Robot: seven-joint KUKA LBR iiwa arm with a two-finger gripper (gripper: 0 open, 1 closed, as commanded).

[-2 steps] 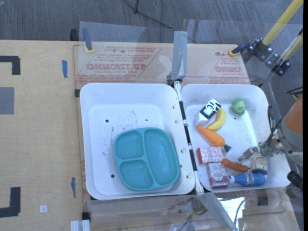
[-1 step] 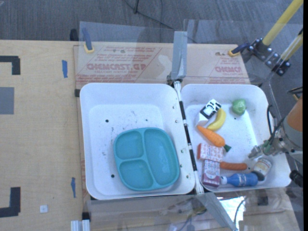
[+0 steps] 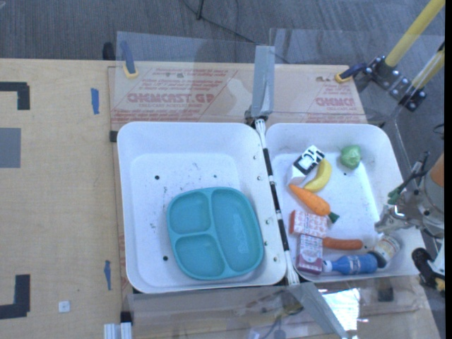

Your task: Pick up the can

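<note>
One teal divided tray [image 3: 212, 233] is held by the left bin [image 3: 141, 154]; one can [image 3: 386, 246], one banana [image 3: 319, 176] and two carrots [image 3: 311, 200] are held by the right bin [image 3: 374, 143]. The gripper's [image 3: 397, 217] state cannot be told.

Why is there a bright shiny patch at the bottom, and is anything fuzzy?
In the camera view, the bright patch is glare on clear sheeting below the right bin; the light is even, with soft shadows under the teal tray. The tool at the right edge looks a bit blurry, and so does the can beneath it.
</note>
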